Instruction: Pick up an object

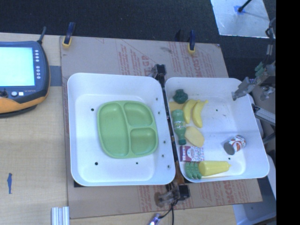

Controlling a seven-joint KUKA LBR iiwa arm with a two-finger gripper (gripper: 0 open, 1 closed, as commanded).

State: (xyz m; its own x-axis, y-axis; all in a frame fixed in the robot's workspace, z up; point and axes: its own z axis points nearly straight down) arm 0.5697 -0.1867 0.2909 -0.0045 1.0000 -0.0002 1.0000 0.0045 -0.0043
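Gripper (241, 92) hovers at right bin's (220, 118) upper right edge; jaw state cannot be told. Bin holds bananas (194, 111), green bottle (178, 123), can (234, 144) on its side, corn cob (208, 168). Left bin (79, 135) holds green divided plate (127, 128). Tablet (21, 74) lies on worktop (33, 172).

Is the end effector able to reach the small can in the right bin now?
Probably yes. The can lies alone on bare bin floor, apart from the toy foods, and the end effector hovers over the right bin's far edge.
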